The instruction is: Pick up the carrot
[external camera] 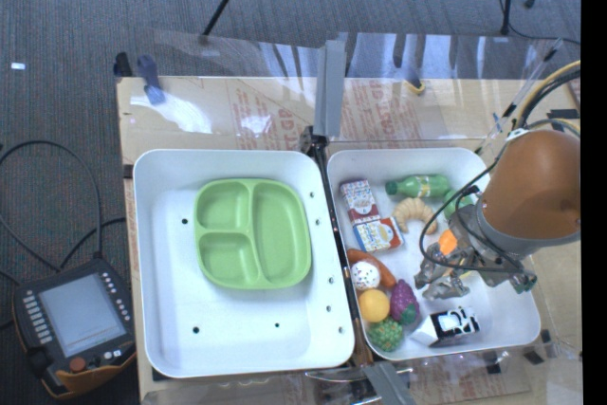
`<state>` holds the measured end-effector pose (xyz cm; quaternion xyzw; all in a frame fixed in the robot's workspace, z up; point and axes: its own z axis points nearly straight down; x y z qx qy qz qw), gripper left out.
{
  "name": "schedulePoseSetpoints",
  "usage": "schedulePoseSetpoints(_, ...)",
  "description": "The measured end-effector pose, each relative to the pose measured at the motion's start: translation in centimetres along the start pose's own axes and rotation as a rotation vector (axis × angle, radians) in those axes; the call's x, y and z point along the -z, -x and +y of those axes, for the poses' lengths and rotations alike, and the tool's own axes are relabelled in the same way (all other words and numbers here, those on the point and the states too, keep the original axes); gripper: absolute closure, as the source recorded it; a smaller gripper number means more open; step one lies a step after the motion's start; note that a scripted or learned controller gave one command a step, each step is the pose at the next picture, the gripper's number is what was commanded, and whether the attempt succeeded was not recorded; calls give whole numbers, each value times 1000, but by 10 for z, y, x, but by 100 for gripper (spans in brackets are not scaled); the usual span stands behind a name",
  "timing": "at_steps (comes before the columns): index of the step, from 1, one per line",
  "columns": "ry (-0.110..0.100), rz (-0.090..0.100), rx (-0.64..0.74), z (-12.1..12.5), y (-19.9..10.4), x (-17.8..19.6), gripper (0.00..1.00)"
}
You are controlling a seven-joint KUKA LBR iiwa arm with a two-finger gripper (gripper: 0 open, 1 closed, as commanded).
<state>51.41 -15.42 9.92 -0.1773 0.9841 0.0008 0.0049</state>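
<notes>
The carrot (358, 257) is an orange, elongated piece lying at the left side of the right bin (503, 322), partly covered by a white speckled ball (365, 275). My gripper (439, 280) hangs low over the middle of the right bin, to the right of the carrot and clearly apart from it. A small orange patch (448, 243) shows just above the gripper; I cannot tell what it is. The arm's orange band (531, 185) hides the bin's right part.
Around the carrot lie a blue-white packet (377, 232), a red-white carton (358, 196), a yellow-orange fruit (374, 304), purple grapes (405, 299) and broccoli (386, 334). A croissant (413, 209), green bottle (420, 186) and black-white box (455, 322) lie nearby. The left bin (161, 299) holds a green divided plate (253, 232).
</notes>
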Motion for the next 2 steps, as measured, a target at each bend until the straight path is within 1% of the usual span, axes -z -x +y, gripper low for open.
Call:
schedulePoseSetpoints(1,1,8,-95,-4,-31,-12,100)
schedulePoseSetpoints(2,-14,-27,-92,-7,-20,-4,0)
